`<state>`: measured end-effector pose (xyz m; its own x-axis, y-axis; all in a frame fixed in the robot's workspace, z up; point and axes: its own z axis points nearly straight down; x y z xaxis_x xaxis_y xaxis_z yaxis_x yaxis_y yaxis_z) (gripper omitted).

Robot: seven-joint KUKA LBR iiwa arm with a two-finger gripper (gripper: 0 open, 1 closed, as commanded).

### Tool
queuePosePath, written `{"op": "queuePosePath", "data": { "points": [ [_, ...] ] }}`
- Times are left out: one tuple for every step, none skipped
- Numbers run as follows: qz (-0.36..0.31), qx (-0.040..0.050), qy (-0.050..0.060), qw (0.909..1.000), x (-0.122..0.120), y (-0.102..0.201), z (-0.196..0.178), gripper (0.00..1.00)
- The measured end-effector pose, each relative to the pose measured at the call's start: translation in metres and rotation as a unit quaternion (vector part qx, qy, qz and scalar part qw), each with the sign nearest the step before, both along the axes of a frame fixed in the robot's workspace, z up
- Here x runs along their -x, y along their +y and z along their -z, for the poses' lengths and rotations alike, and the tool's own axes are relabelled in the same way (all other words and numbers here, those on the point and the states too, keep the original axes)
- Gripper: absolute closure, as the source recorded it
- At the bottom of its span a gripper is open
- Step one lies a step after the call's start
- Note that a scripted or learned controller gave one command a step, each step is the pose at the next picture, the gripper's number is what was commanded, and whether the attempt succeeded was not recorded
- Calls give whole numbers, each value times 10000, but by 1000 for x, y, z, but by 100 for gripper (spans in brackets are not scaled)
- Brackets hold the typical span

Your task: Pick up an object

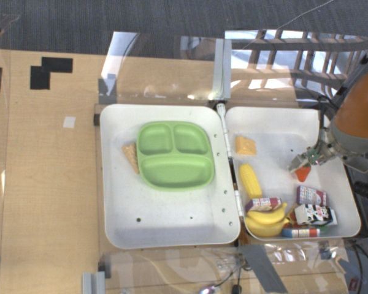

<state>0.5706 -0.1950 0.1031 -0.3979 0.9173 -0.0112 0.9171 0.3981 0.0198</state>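
Half the cracker hides under the green plate; we see the gripper spread open above an orange piece.

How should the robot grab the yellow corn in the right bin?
Best guess: grip the corn across its narrow middle, coming straight down. It lies flat, lengthwise up the right bin, with bare floor along its right side. The bin wall sits close on its left, so that finger has little room.
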Motion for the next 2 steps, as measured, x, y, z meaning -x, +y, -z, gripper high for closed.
{"op": "queuePosePath", "data": {
  "points": [
    [414,-18,71,9991,-51,57,-42,100],
    [457,-22,73,9989,-75,119,-105,100]
  ]
}}
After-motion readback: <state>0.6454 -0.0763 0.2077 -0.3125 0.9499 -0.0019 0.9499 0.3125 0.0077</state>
